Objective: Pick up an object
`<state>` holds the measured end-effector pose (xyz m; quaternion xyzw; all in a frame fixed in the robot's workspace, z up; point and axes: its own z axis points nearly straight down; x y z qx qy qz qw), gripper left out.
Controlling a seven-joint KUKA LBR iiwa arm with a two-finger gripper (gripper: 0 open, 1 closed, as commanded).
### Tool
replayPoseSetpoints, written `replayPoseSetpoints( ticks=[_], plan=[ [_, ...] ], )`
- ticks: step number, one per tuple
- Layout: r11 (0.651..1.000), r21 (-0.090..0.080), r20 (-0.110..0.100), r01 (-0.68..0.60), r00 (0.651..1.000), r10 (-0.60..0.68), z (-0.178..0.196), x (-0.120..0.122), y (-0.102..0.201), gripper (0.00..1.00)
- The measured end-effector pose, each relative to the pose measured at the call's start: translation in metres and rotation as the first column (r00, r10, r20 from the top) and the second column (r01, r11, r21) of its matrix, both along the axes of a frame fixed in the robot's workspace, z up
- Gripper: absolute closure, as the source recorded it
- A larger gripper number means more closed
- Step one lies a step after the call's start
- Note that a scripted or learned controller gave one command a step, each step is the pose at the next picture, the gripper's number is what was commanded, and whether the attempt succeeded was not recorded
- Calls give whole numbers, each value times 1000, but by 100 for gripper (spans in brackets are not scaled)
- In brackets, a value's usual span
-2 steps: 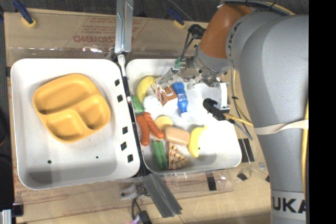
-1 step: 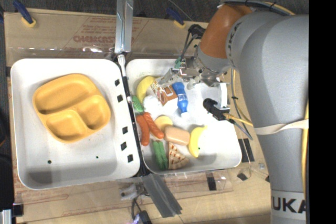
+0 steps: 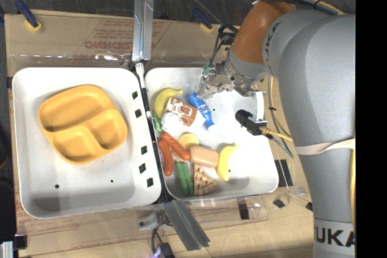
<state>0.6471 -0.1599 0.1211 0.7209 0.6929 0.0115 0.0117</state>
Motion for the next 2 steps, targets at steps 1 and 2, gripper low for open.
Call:
replayPoseSetpoints(
  ticks=[1, 2],
  plan=[
    [1000, 0, -1, 0, 1000, 0, -1, 0, 0, 0],
    [995, 0, -32, -102, 994, 102, 37, 1, -2, 0]
  ],
)
